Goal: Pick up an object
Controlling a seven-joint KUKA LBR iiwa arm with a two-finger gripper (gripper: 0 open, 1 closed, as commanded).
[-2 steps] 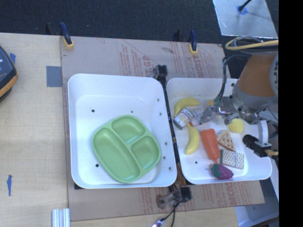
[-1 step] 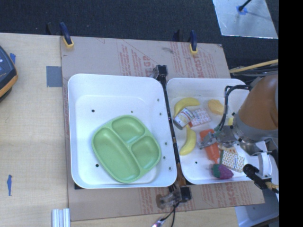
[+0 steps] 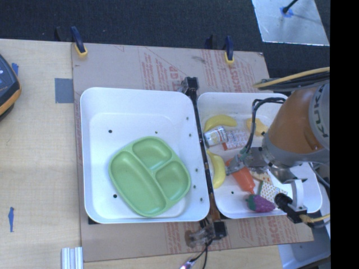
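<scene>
We are hovering our gripper (image 3: 242,162) low in the right bin (image 3: 314,206) over the orange carrot (image 3: 244,180) (grip state, we cannot tell), so nothing is looking lifted yet and the pick is remaining.

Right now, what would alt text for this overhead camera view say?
A grey and orange robot arm reaches into the right white bin of toy food, including a carrot and bananas. The left bin holds a green divided plate.
</scene>
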